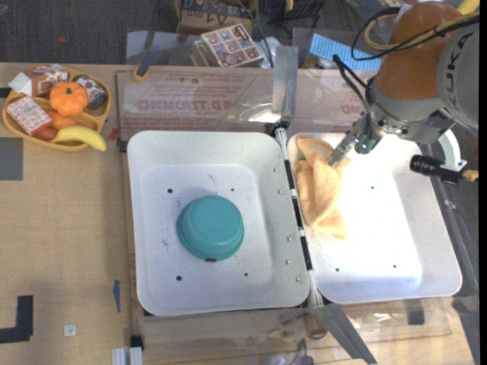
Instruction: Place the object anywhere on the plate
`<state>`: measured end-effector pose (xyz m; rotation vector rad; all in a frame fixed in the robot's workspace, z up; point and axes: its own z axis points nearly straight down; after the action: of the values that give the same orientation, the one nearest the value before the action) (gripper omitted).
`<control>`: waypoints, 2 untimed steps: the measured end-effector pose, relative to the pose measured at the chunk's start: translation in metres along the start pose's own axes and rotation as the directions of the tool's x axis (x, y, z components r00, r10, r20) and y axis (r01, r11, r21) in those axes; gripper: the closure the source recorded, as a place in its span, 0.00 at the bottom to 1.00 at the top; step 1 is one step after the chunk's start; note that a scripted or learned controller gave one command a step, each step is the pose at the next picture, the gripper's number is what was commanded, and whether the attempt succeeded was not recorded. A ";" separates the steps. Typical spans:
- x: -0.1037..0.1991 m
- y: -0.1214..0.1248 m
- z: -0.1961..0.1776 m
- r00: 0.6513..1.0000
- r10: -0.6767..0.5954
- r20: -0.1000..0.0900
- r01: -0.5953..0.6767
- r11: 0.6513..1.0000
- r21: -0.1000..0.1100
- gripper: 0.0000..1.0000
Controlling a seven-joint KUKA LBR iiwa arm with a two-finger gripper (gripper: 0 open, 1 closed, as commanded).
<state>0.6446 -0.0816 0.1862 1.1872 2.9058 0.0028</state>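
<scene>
Near to far: the upturned teal plastic plate (211,227) lies in the left white bin (152,158); the crumpled tan cloth (317,191) lies against the right white bin's (426,234) left wall. The gripper (340,154) touches the cloth's top; jaw state cannot be told. A good grasp pinches a raised fold.

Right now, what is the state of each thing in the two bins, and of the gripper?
Teal plate: upside down, in the left bin.
Tan cloth: crumpled, by the left wall of the right bin.
Gripper: at the cloth's upper edge.
</scene>
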 end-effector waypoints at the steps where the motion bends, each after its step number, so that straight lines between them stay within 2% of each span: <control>1: -0.003 -0.001 -0.040 1.000 0.003 0.003 -0.003 1.000 -0.001 1.00; 2: 0.047 0.017 -0.032 0.923 -0.384 0.000 0.384 0.923 0.000 1.00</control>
<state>0.6229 -0.0365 0.2181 0.5958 3.0816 0.0023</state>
